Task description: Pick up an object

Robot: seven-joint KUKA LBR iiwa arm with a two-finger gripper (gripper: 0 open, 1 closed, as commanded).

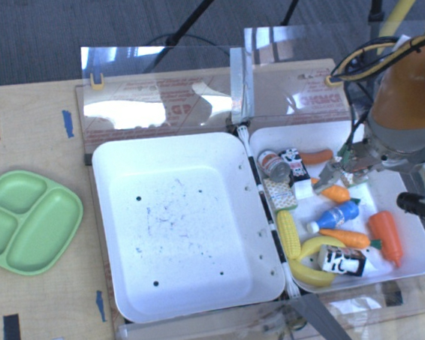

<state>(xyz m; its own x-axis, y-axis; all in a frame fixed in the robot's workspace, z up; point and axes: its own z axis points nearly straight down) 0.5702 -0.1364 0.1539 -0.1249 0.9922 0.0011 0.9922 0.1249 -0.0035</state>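
From my remote station I see the grey arm with its orange band [408,92] reaching into the right-hand shallow white bin [413,246], its two-finger gripper [342,171] low over the clutter at the bin's upper middle, though I cannot tell whether it is parted or closed. Just below the gripper lies a small orange plastic carrot [334,193], below that a blue plastic bottle [337,216], and a larger orange carrot [386,236] lies toward the bin's right wall. A yellow plastic corn cob [287,233] lies along that bin's left wall, a yellow banana [307,267] curves at its lower left, and a small metal can [275,166] lies at its upper left.
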